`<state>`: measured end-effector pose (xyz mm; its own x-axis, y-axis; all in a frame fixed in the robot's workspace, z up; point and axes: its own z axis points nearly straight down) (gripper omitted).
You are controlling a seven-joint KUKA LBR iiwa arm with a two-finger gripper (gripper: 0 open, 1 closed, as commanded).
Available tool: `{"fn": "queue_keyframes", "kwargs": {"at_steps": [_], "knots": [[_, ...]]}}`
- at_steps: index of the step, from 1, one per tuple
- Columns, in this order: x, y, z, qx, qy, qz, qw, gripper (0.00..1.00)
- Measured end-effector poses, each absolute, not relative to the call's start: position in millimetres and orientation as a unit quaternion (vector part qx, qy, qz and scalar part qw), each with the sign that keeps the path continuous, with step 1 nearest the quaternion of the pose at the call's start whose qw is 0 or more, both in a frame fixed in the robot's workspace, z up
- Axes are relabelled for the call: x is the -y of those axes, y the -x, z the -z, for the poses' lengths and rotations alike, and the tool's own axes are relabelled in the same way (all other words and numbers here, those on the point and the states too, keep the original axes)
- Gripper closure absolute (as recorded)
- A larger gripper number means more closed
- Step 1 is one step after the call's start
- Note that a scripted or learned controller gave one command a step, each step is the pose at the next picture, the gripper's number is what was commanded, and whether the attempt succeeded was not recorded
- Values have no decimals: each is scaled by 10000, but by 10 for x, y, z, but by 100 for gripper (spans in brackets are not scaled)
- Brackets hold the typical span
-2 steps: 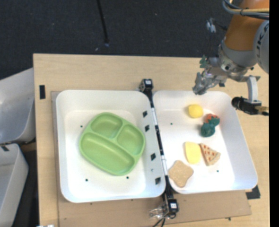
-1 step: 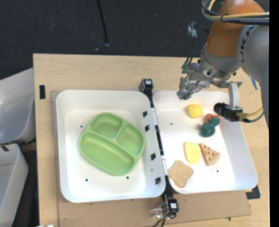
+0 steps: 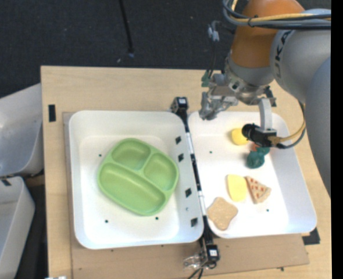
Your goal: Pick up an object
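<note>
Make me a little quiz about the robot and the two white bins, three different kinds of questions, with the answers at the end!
1. True or false: the green divided plate lies in the left bin.
2. Which lies nearest the front rim of the right bin? A) the pizza slice B) the bread slice C) the teal toy
3. Fill in: the yellow cheese slice lies just to the ____ of the pizza slice in the picture.

Key: 1 true; 2 B; 3 left.
</note>
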<state>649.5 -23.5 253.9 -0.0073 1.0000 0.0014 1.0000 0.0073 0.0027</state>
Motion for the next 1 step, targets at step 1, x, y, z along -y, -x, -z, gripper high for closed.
{"fn": "queue_keyframes", "kwargs": {"at_steps": [1], "knots": [[-341, -6378, -2551, -7097, -7045, -7, -7, 100]]}}
